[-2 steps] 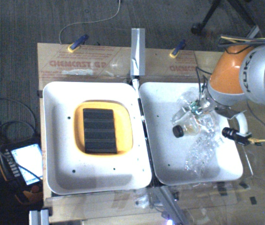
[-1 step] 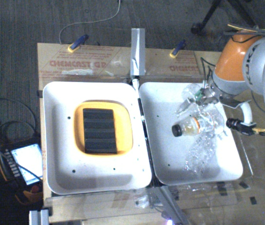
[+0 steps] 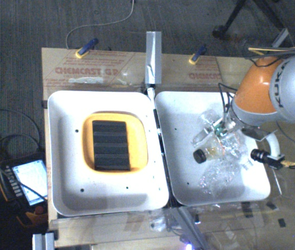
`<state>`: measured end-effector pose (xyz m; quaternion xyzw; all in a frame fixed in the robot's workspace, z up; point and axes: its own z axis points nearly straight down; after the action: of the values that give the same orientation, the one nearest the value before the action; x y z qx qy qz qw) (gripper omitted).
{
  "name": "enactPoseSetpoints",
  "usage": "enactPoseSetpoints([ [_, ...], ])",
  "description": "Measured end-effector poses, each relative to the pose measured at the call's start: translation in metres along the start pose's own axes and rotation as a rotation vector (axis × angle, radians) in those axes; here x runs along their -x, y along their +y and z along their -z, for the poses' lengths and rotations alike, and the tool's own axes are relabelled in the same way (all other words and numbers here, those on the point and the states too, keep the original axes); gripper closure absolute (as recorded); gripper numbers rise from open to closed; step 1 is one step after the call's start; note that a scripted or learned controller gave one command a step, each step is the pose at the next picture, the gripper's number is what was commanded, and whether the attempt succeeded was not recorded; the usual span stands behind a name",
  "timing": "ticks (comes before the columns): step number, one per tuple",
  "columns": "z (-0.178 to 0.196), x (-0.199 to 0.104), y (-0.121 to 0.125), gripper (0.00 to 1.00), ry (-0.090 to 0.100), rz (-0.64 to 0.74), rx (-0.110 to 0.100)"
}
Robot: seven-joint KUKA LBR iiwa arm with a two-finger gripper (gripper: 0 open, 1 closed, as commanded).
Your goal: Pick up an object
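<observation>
A yellow tray with a black ribbed insert lies flat in the middle of the left bin. In the right bin a clear plastic bottle with a dark cap lies on its side among crumpled clear plastic. My gripper hangs over the right part of that bin, just above the bottle's far end, below the orange band. The wrist and the clear plastic hide its tips.
A metal divider post stands behind the seam between the bins. Blue clamps hold the board at the back. A black cable plug sticks out near the right bin's right rim. A tablet lies on the floor at left.
</observation>
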<state>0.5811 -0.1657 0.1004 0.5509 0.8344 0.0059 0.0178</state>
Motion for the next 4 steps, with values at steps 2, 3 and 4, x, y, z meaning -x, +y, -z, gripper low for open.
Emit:
enactPoseSetpoints([
  [2,-0.002,0.003,0.006,0.0,0.003,0.038,-0.006],
  [3,0.007,0.003,0.008,1.0,0.004,0.038,-0.002],
  [4,0.082,-0.04,0.099,1.0,0.026,0.227,-0.027],
])
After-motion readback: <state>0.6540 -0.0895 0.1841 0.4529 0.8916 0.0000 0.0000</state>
